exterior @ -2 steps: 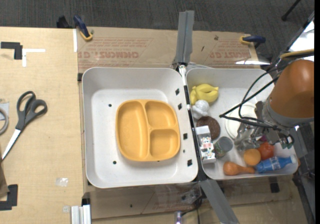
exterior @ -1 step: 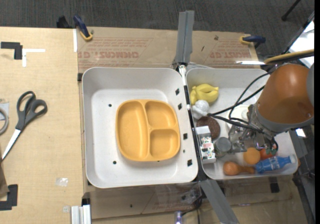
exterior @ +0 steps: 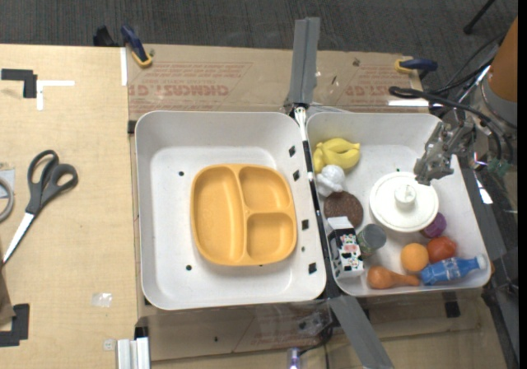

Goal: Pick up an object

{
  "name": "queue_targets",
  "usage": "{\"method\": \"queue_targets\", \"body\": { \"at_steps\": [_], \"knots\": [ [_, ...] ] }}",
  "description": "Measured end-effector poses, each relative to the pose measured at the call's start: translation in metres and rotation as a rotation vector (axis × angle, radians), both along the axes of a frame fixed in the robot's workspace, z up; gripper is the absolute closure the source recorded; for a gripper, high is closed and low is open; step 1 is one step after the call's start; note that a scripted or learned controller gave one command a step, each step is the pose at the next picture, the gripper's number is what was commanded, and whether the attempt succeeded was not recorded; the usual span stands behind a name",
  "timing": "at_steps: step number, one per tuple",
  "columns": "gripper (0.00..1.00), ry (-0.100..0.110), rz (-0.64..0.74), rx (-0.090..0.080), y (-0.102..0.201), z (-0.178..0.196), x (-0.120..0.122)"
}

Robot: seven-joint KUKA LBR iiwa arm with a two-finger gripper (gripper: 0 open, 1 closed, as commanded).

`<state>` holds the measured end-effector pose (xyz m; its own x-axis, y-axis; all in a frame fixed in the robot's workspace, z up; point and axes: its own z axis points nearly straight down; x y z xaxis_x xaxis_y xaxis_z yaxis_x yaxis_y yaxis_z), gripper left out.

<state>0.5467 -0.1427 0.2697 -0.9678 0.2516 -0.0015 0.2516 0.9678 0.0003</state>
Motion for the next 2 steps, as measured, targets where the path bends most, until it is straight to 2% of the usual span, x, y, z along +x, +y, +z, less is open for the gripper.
{"method": "queue_targets", "body": {
  "at_steps": [1, 2],
  "knots": [
    [1.00, -0.005, 0.249, -0.002, -0.079, 0.060, 0.099],
    [1.00, -0.007, 0.625, -0.003, -0.078, 0.078, 0.105]
  ]
}}
